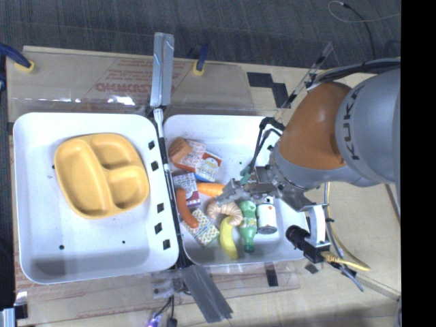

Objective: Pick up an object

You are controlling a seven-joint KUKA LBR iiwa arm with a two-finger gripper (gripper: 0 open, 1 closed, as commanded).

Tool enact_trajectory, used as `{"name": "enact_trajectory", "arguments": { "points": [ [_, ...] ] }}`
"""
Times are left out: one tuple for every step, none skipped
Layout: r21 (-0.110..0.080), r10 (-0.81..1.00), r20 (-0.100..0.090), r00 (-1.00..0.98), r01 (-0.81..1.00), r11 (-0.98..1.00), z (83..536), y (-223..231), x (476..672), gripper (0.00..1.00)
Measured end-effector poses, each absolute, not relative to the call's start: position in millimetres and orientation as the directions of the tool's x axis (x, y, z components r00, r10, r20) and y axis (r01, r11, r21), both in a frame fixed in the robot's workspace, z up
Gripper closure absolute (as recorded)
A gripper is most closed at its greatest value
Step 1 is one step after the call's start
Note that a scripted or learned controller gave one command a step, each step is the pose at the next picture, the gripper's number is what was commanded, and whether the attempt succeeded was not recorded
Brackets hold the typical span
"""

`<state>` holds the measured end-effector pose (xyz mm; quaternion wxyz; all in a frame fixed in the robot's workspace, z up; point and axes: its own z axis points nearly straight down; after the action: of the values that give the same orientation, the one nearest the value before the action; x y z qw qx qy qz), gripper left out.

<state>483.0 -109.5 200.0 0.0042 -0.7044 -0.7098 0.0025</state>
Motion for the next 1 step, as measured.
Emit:
{"name": "enact_trajectory", "arguments": {
  "points": [
    [-0.006,1.0,0.001,0.005,1.0,-0.005,88.8,-142.2,543.2,0.0]
  ]
}}
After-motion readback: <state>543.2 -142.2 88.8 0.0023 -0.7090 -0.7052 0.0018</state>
